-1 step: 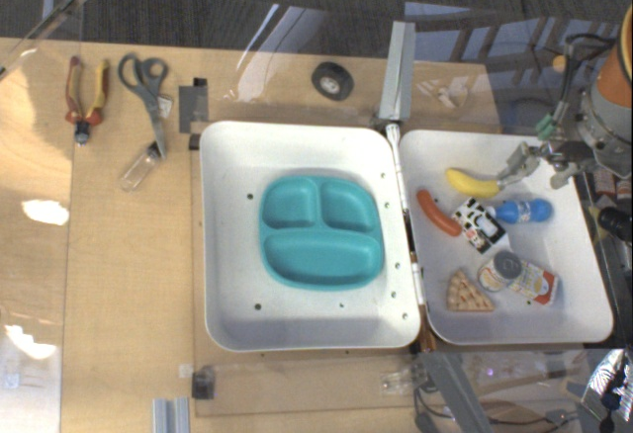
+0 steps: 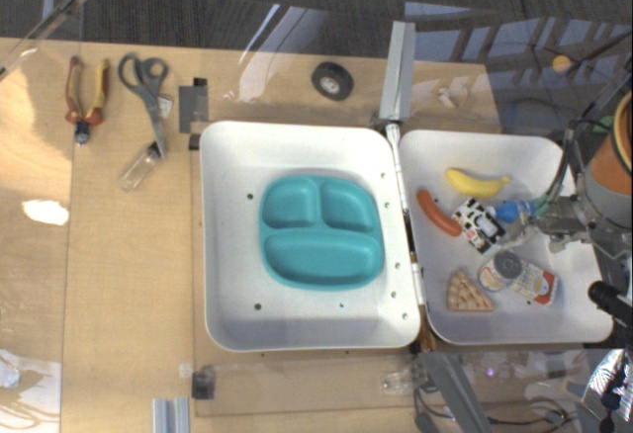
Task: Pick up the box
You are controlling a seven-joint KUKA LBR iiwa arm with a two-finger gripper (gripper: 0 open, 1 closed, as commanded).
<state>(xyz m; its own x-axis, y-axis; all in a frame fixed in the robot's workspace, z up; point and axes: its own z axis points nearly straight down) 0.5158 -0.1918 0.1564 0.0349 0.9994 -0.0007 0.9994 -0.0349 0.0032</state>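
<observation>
Box (image 2: 479, 223): a small black-and-white patterned carton lying in the right bin (image 2: 435, 317), a little left of that bin's middle.
Box axis: its long side runs on a slant, from upper left down to lower right; which end is its top I cannot tell.
Box neighbours: a red sausage (image 2: 436, 213) lies just beside its left end, a yellow banana (image 2: 476, 183) sits close above it, and a blue piece (image 2: 508, 214) touches or nearly touches its right end.
Below the box: a round-lidded packet (image 2: 517, 277) and a tan waffle wedge (image 2: 467, 293), each a little apart from it.
Open room: the lower left and upper left parts of the right bin's floor are bare; the bin wall to the box's left is near, with the sausage between.
Gripper (image 2: 547, 216): at the right side of the right bin, its metal tip pointing left toward the blue piece.
Gripper state: whether it is released or clenched I cannot tell.
Box and gripper: the box lies to the left of the tip, apart from it, with the blue piece between them.
Left bin (image 2: 223, 223): holds a teal divided tray (image 2: 321, 231) at its middle, with bare white floor all around.
</observation>
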